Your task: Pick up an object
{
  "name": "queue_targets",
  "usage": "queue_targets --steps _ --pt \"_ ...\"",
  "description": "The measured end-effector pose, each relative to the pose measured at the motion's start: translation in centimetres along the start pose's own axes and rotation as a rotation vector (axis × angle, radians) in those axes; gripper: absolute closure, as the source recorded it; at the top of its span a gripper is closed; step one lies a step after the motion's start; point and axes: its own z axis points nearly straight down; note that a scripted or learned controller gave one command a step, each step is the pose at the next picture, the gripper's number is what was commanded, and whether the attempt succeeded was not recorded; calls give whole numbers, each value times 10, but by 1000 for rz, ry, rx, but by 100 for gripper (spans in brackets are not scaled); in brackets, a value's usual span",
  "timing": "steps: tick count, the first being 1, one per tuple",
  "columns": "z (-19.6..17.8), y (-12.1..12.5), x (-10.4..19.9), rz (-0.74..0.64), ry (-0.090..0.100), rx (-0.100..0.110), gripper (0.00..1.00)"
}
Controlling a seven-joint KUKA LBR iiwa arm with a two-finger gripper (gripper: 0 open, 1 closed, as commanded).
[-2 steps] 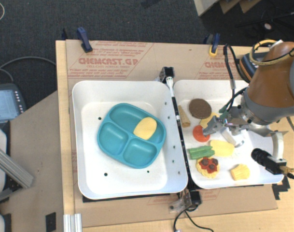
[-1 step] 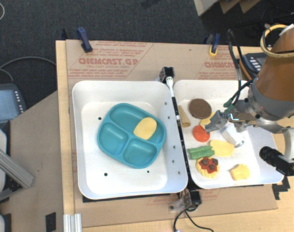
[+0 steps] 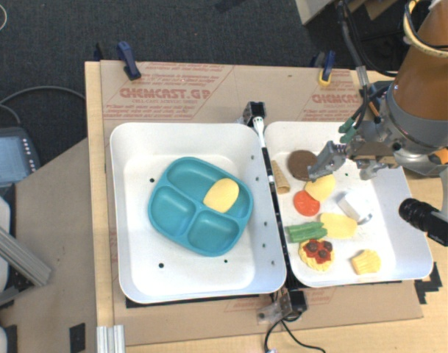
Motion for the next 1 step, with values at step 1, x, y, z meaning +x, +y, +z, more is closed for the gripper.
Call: queue_targets --steps 1 --pt "-6 0 -2 4 -2 7 100"
